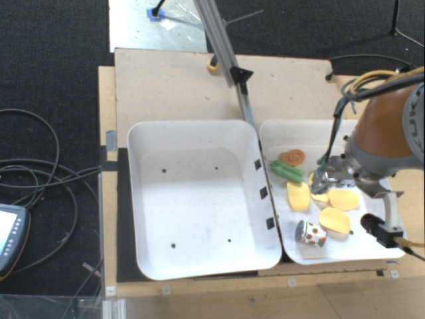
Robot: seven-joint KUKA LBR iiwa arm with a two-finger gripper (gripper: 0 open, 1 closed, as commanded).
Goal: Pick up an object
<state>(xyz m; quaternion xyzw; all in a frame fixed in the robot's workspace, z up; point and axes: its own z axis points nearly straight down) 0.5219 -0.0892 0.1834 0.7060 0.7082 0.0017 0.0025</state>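
Though the hand (323, 180) sits low among clustered yellow pieces (298, 196) in the right bin (345, 253), its finger state cannot be told | risk: crowding, a neighbour nudged or a slip | smaller: green pod (287, 172), orange disc (291, 157), spotted cup (310, 233) near.

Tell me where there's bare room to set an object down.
The left bin has open white floor from wall to wall. The right bin is crowded: green piece, orange piece, yellow pieces and a small can cluster beside the tool.
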